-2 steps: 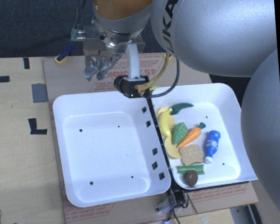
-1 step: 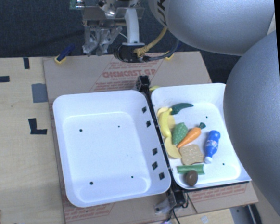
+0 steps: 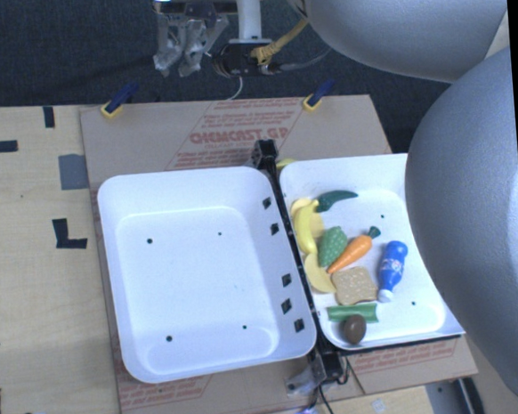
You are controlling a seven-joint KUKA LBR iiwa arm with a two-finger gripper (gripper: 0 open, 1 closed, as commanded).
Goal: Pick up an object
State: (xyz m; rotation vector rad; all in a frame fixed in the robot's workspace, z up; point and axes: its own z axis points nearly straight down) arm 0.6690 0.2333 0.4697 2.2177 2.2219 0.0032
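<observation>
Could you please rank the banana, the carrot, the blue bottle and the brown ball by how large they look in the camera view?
1. banana, the longest
2. carrot and blue bottle, too alike to separate
3. brown ball, the smallest
All lie close together in the right bin, so nearness hardly matters.

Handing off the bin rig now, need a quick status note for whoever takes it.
Gripper: raised at the top of the camera view, beyond the bench's far edge, well away from both bins. Nothing seen held.

Objects: all in the right bin, clustered along its left side: banana, dark green vegetable, green bumpy piece, carrot, blue bottle, bread slice, brown round item.

Left bin: no object seen in it.

Done: nothing picked yet.

Left: move over the right bin, descend, grasp one object, lift. The blue bottle sits a bit apart, probably the easiest target.
</observation>
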